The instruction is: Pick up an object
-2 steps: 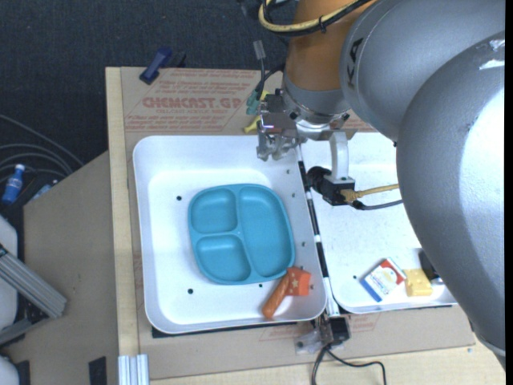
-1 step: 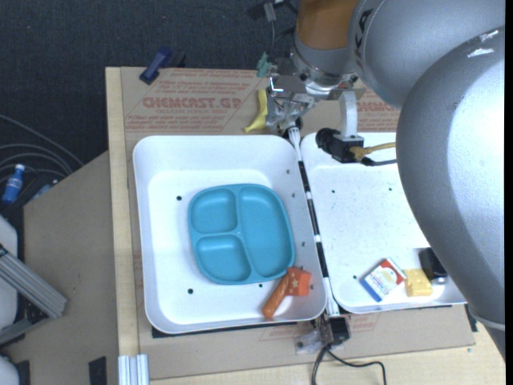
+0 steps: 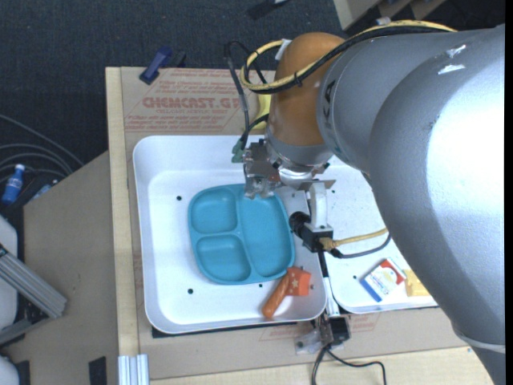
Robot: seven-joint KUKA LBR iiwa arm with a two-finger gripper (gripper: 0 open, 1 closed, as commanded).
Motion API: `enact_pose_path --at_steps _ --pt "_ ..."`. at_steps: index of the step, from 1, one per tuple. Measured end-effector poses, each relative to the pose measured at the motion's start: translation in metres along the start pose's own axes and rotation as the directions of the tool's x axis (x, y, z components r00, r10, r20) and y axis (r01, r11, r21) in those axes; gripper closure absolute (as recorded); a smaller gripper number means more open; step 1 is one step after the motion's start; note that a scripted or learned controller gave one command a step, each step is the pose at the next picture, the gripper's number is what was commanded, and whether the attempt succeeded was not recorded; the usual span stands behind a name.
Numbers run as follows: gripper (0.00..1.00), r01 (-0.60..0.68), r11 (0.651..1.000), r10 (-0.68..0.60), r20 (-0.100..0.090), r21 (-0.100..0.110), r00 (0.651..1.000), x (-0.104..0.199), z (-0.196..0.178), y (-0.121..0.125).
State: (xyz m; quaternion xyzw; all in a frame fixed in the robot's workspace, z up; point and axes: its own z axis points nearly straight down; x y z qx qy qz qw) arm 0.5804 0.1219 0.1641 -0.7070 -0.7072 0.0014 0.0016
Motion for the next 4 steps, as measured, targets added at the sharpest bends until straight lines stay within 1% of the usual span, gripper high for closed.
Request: enact_pose_path --at_steps 1,2,3,4 --pt "1.0 0.0 1.0 0.0 0.001 -0.006 1.0 -0.021 -0.099 0.073" --pt "1.0 -0.002 1.0 0.002 0.001 -0.001 1.0 -0.068 -0.089 0.053" --pt "1.0 -0.001 1.0 0.001 0.001 -0.006 1.0 -0.093 -0.093 0.086" --pt "1.0 0.001 1.0 -0.001 -0.001 -0.001 1.0 -0.04 -0.02 0.072"
